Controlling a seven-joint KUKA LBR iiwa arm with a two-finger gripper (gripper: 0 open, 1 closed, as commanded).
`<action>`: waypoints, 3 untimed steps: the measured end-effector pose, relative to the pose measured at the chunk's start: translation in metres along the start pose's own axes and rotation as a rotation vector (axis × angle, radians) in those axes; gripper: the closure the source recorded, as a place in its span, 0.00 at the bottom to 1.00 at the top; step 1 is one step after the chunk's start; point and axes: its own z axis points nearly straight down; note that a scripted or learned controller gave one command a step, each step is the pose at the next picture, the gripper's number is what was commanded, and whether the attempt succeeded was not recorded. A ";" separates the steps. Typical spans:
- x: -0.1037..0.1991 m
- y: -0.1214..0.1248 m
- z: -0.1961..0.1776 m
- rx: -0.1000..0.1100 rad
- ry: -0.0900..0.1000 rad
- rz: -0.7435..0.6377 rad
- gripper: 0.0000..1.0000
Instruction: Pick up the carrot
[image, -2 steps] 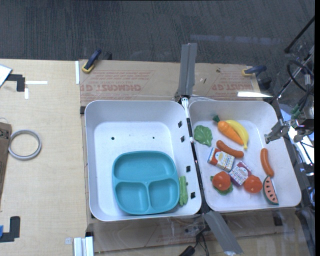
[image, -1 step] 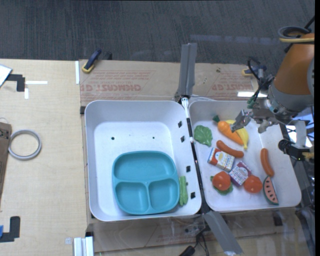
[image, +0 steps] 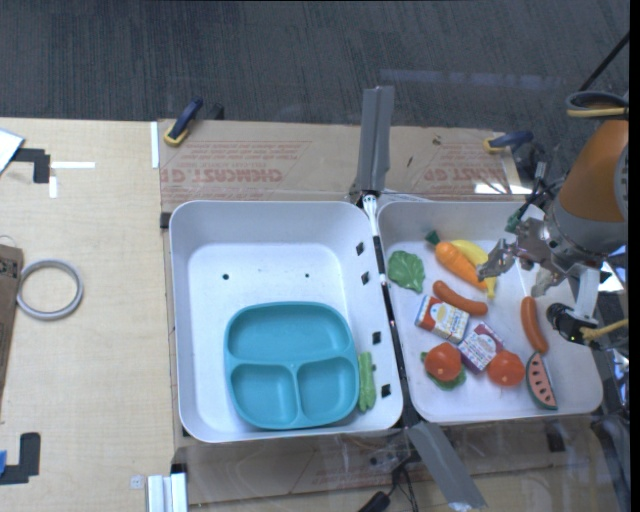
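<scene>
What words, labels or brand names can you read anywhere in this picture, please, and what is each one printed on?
"CHEMCST" or similar, red print, blurred and apparently upside down, on the cardboard sheet behind the bins; the line beneath is unreadable.
Labels on the white carton and the purple packet: too small to read.

arm (image: 598, 180) cut off at right edge, banana (image: 470, 252) partly hidden behind carrot (image: 457, 262) and gripper (image: 520, 265)
</scene>
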 end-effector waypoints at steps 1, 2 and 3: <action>0.048 0.011 0.034 -0.001 0.000 -0.137 0.00; 0.047 0.011 0.023 0.000 -0.001 -0.136 1.00; 0.141 0.030 -0.067 -0.004 0.000 -0.289 1.00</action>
